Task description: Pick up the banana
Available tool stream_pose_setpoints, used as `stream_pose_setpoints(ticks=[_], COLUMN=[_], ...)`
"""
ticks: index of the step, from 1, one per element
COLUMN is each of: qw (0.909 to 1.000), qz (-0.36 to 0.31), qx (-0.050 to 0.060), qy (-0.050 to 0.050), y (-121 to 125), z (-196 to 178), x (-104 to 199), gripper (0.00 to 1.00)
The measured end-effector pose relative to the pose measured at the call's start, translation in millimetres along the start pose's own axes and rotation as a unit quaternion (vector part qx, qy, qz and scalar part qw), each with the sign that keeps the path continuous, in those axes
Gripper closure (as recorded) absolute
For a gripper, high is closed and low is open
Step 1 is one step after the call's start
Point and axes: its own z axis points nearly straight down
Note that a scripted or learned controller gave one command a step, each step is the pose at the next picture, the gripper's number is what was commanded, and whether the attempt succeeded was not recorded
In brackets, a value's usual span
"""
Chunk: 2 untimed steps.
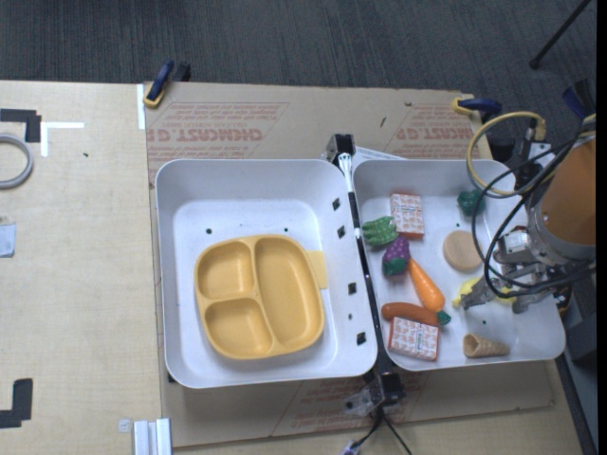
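The gripper (471,297) is low in the right bin (545,344), at its right side, and its fingers appear closed on a small yellow piece, the banana (465,300), just right of the carrot (426,286). A sausage (410,313) lies near-left of it, and a cone (485,347) nearer. In the left bin (180,254) sits a yellow divided plate (258,295).

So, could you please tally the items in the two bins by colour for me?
Yellow: 2, divided plate, banana
Orange: 1, carrot
Red: 1, sausage
Green: 2
Purple: 1
Tan: 2, round piece, cone
Red-and-white boxes: 2
Total: 11
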Motion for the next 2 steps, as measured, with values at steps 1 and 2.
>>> stream_pose_setpoints(ticks=[1,2], qw=[1.0000,1.0000], qz=[0.000,0.000], qx=[0.000,0.000], qy=[0.000,0.000], y=[0.0,0.0], z=[0.0,0.0], x=[0.0,0.0], gripper=[0.00,0.00])
